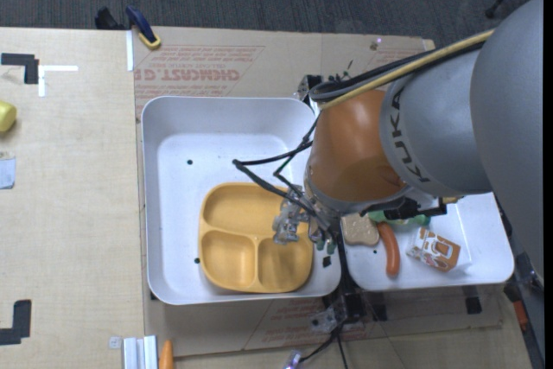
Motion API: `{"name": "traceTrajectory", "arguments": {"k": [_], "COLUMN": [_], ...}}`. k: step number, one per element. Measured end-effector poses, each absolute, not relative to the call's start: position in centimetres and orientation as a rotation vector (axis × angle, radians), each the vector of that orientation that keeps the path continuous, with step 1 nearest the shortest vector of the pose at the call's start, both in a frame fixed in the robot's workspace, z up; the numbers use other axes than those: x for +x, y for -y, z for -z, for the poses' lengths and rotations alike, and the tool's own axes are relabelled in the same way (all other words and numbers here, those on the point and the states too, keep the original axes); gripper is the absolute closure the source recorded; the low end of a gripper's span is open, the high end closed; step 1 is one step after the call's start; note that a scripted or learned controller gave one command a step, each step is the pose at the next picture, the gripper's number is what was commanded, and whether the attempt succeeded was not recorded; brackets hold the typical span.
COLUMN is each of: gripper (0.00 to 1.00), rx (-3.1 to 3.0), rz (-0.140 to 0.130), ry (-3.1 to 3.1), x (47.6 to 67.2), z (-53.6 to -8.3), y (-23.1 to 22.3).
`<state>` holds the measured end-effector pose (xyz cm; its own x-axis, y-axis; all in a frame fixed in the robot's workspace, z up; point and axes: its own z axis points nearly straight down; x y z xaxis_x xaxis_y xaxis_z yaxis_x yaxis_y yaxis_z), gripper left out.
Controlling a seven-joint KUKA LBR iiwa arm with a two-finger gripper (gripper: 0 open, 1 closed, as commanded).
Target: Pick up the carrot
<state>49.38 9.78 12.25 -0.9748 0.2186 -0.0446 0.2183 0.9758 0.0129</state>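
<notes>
Hovering jaws (289, 225) over tray (229, 251), carrot (391, 252) beyond bin rim (341, 272).

grey arm reaches in from the right, orange band up, gripper (289, 225) pointing down

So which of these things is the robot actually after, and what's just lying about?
For the job:
- the carrot, lying in the right bin
- the tool, over the yellow plate

Just lying about:
- the yellow plate in the left bin
- the slice of toast beside the carrot
- the small packet
</notes>
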Motion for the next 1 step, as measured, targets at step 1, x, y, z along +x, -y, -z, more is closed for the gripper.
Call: {"name": "traceTrajectory", "arguments": {"k": [1], "gripper": [1.00], "rx": [0.339], "rz": [-0.014], "ry": [-3.073], "x": [49.63], "z": [-13.17], "y": [-9.77]}}
